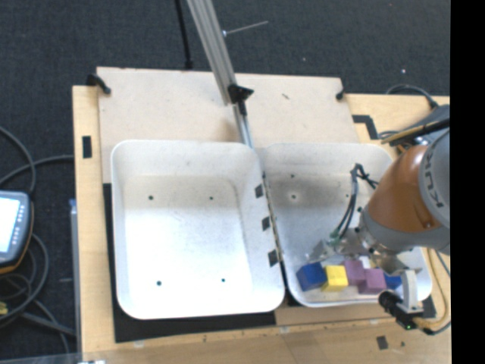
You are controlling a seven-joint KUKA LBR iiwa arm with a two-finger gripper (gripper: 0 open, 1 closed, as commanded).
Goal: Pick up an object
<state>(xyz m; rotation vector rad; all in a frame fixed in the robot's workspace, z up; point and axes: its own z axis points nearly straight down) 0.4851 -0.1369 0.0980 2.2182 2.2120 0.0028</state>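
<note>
In the right bin [303, 173], near its front edge, lie a blue block [309, 275], a yellow block [335, 277] and a purple block [364, 274], packed side by side. A smaller blue piece [392, 282] peeks out to the right of the purple one. My gripper [350, 250] hangs low over this cluster, just behind the yellow and purple blocks, under the orange wrist band [402, 196]. The wrist hides its fingertips.
The left bin [189, 226] stands beside the right one, their walls touching at the middle. A slanted aluminium pole [216, 40] rises from the bench behind the bins. Cables and a handheld pendant [11, 226] lie off the bench at the left.
</note>
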